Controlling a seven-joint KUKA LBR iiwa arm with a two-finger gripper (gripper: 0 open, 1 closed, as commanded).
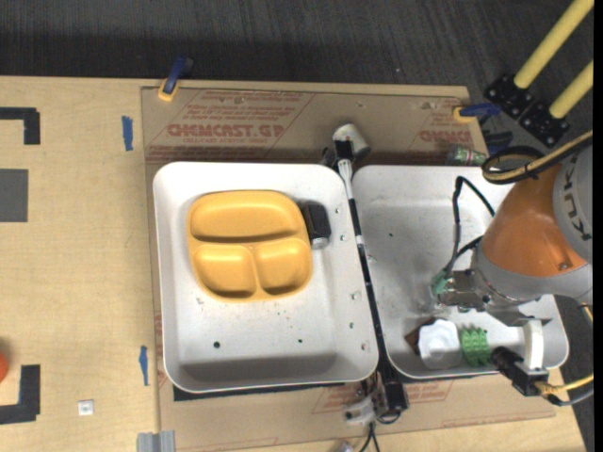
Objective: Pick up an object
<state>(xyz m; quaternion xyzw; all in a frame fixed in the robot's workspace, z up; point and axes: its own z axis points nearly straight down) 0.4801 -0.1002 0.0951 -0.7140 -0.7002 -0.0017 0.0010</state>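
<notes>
Claw (464, 299) sits low in the right bin (396, 205), just above a white object (436, 339) and green block (474, 345); its state cannot be determined. Recommend centring over one item before closing.

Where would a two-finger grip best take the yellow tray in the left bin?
Probably the yellow tray is best taken by its raised outer rim, from above, jaws straddling the lip. It lies flat and looks too broad to span; the edge facing the bin's bare floor has most room.

You get even, fairly bright overhead light; the white bins (179, 281) glare mildly, shadows stay short and soft, and the arm (537, 234) looks slightly blurred, perhaps from motion.
</notes>
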